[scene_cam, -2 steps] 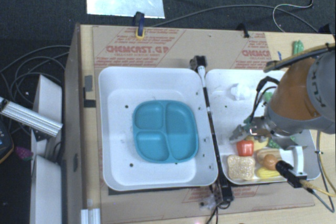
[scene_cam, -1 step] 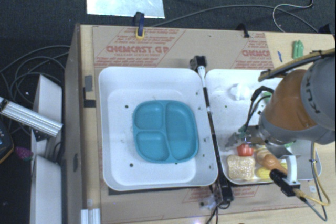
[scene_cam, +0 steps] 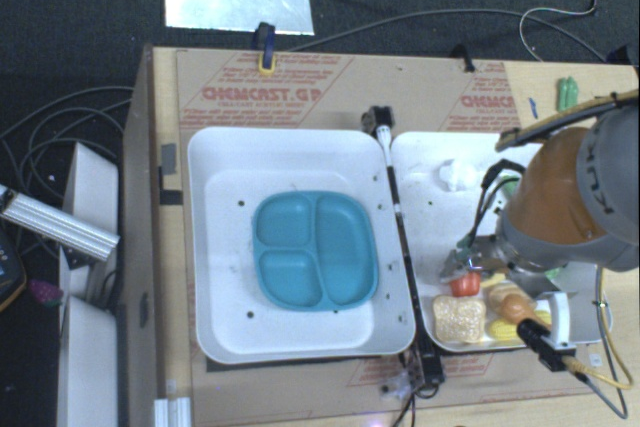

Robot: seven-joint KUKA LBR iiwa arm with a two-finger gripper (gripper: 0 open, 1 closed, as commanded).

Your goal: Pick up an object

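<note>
Tomato [scene_cam: 464, 285] (red) — right bin [scene_cam: 425, 185], under claw [scene_cam: 466, 264].

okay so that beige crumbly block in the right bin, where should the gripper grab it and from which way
A judgement: take the beige block from above, across its left and right sides. It lies flat near the right bin's front edge, a red piece crowds its far side and an orange piece sits to its right. The gripper is just beyond it.
</note>
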